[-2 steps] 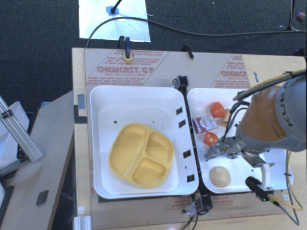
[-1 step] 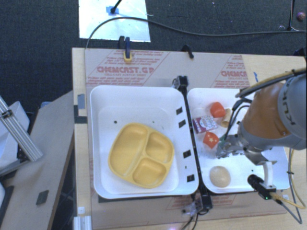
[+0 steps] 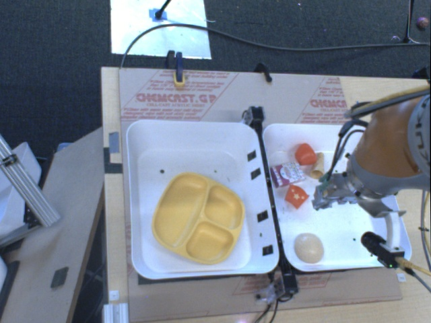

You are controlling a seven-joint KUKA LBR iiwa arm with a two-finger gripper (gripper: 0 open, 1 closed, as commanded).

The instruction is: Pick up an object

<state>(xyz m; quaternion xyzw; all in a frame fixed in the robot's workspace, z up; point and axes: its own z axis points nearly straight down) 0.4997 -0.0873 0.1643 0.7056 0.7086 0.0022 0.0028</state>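
The tool [image 3: 326,197] is hanging low over the right bin [image 3: 350,264], just right of a red block [image 3: 296,196]; whether it is open or closed I cannot tell. A red-and-white packet [image 3: 287,173], an orange ball [image 3: 306,153] and a cream egg [image 3: 309,247] are lying nearby. A yellow tray [image 3: 197,217] is sitting in the left bin [image 3: 145,180].

Single fixed cam overhead, angled down on the bench [image 3: 222,89]. Mid-range: left bin [image 3: 145,180] and right bin [image 3: 343,134] both fully in frame, dark floor [image 3: 54,32] beyond. Arm [image 3: 397,143] enters from right.
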